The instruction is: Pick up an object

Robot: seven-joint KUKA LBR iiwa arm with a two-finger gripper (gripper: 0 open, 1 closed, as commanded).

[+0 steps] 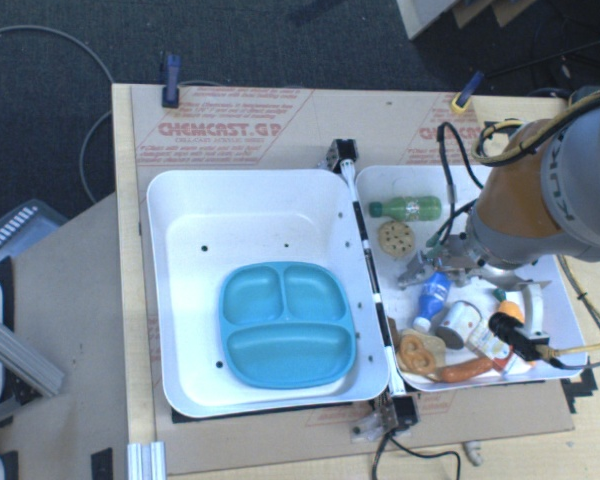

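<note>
My gripper (423, 268) hangs low over the middle of the right bin (420, 180), with the grey and orange arm reaching in from the right. Just below it lies a small blue bottle (433, 294) with a white cap; I cannot tell whether they touch. A round speckled cookie (394, 235) sits a little up and left of the gripper. A green bottle (408, 208) lies along the bin's far side. Toward the front are a white cylinder (461, 320), a tan pretzel-like ring (417, 350) and a reddish sausage (466, 370). The arm hides the bin's right part.
The left bin (180, 218) holds a blue divided plate (285, 323) in its front half. A black clamp (342, 152) sits where the two bins meet at the back. Both bins rest on a cardboard sheet (230, 123).
</note>
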